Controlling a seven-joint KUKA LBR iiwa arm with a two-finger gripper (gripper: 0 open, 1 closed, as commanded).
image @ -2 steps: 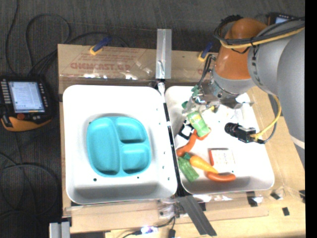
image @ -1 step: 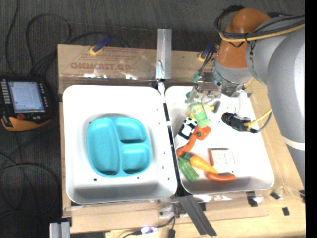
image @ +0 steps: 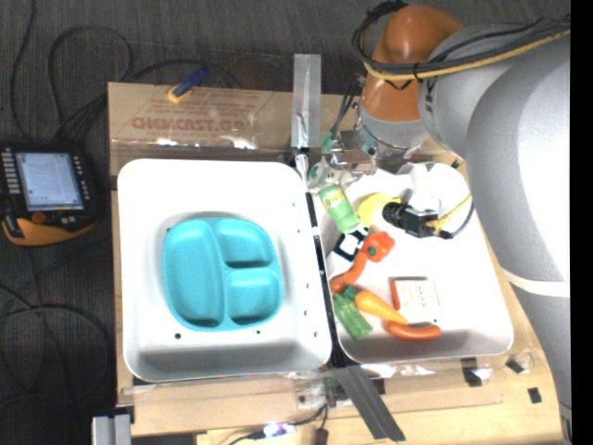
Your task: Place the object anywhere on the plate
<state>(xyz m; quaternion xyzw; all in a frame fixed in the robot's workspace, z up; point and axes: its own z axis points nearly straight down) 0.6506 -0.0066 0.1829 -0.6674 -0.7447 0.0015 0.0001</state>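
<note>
- Nearest me, the right bin [image: 482, 327] holds an orange carrot [image: 382, 308], a red pepper [image: 414, 331] and a small box [image: 414, 294].
- Farther in, I see a green bottle [image: 339, 208] just below my tool [image: 341, 161] at the bin's far left corner; I cannot tell its grip.
- Left bin [image: 139, 248] carries the blue plate [image: 220, 272], with no toy on it.

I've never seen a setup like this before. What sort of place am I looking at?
Most likely a robotics lab test bench. A big grey arm reaches over two white bins, one holding a blue plate, the other toy food. A handheld control pad and loose cables lie on the carpet.
</note>
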